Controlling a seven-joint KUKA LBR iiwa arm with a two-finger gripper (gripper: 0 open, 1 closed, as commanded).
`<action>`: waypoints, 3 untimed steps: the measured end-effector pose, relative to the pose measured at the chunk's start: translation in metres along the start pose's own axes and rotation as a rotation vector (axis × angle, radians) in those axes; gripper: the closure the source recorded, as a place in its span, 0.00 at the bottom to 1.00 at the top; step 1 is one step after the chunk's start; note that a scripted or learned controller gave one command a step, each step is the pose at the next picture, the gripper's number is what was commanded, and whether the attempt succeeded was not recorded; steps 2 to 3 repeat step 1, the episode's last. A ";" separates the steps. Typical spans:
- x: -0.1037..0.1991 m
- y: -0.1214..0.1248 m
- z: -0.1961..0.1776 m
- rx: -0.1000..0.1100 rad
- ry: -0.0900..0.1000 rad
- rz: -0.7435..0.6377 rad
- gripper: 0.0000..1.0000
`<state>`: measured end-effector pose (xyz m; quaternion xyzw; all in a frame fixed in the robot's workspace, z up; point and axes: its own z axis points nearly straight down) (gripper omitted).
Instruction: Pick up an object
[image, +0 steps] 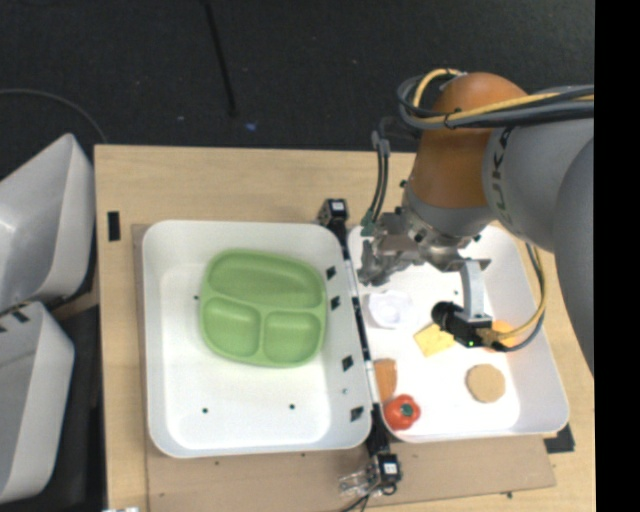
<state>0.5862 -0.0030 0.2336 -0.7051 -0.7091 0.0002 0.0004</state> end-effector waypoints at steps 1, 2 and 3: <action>0.048 -0.011 -0.013 -0.003 0.002 -0.002 1.00; 0.048 -0.011 -0.013 -0.003 0.002 -0.002 1.00; 0.048 -0.011 -0.013 -0.003 0.002 -0.002 1.00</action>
